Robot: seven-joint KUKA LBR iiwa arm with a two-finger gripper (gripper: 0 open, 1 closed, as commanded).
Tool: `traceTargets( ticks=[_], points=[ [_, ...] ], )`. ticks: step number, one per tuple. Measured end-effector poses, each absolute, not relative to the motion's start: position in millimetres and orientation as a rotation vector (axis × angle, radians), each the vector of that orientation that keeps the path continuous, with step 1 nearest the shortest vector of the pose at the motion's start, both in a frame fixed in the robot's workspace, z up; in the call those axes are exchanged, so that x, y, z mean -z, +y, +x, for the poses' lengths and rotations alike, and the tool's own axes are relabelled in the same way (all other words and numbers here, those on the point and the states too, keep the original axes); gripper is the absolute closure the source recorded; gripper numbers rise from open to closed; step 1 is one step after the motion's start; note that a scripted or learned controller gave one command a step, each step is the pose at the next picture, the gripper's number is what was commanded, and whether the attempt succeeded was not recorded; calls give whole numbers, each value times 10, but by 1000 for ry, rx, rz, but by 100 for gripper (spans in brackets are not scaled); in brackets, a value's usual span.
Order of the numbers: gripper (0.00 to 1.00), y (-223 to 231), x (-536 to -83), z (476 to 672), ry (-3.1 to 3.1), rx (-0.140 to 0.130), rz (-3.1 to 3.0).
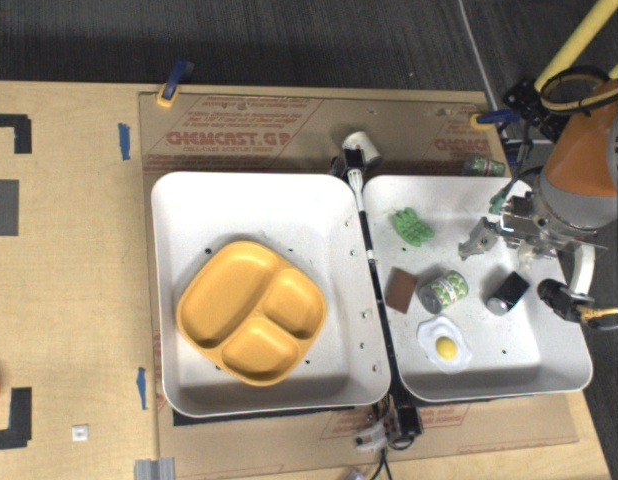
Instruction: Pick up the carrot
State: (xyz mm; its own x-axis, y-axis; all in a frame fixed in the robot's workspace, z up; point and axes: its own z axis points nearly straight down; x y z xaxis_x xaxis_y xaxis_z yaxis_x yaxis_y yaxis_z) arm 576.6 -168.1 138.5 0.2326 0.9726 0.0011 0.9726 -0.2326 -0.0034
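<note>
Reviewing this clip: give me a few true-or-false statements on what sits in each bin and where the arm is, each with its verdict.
1. The yellow divided plate lies in the left bin. True.
2. The fried egg toy lies in the left bin. False: it lies in the right bin, near its front edge.
3. The arm's gripper is over the right bin. True.
4. The green leafy toy rests on the yellow plate. False: it lies in the right bin, near its back.
5. A brown block lies beside a green can. True.
</note>
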Motion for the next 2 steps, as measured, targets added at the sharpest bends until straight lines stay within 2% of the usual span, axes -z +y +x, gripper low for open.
traceTargets(
  ticks=[1, 2],
  points=[
    [0, -1183, -1390, 4906, -1798, -2, -2572],
    [0, -968, -860, 4801, -1617, 4, -2694]
  ],
)
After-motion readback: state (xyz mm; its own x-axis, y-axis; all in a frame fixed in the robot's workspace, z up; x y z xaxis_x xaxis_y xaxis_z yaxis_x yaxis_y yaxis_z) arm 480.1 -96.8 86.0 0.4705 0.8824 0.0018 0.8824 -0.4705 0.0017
